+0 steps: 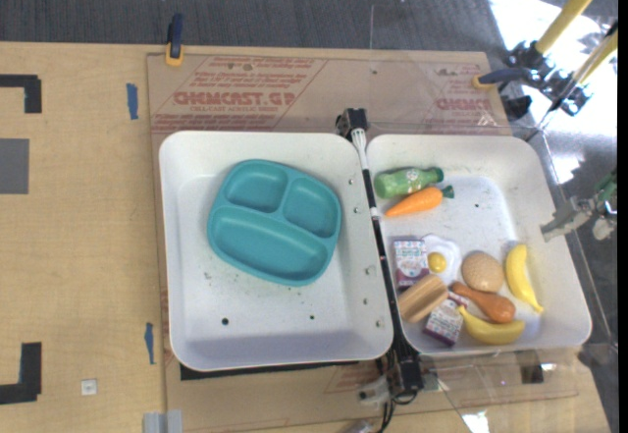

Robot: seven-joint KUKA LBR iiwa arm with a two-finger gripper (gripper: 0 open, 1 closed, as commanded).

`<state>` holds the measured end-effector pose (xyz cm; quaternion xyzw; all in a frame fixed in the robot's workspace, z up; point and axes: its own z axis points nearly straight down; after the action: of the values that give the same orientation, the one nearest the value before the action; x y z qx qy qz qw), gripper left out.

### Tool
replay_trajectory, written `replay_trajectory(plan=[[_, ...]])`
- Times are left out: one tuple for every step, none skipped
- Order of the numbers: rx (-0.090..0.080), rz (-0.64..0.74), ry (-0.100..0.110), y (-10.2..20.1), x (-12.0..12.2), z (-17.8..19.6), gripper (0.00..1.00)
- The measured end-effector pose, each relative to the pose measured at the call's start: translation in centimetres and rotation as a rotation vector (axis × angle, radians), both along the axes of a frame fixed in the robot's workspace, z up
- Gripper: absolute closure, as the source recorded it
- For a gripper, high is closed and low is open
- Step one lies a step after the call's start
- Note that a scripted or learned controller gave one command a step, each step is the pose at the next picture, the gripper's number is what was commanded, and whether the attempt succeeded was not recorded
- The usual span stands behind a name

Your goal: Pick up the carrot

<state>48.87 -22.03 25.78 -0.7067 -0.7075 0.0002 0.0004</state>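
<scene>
The clear sheet (324, 87) under the bins reads "CHEMCAST", printed mirrored in red.

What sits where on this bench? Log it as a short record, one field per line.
left bin: holds a teal divided plate
right bin: holds the toy food
carrot: far left part of the right bin, lying flat, tip pointing left
beside the carrot: green bottle, just behind it and touching
near end of right bin: two bananas, egg, bread roll, drumstick, small cartons
carrot status: not yet picked up
</scene>
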Motion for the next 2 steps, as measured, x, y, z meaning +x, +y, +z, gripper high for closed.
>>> replay_trajectory(plan=[[0.005,-0.153,0.011,7.5,3.1,-14.3,0.00],[-0.007,-0.189,-0.032,12.4,4.0,-16.0,0.00]])
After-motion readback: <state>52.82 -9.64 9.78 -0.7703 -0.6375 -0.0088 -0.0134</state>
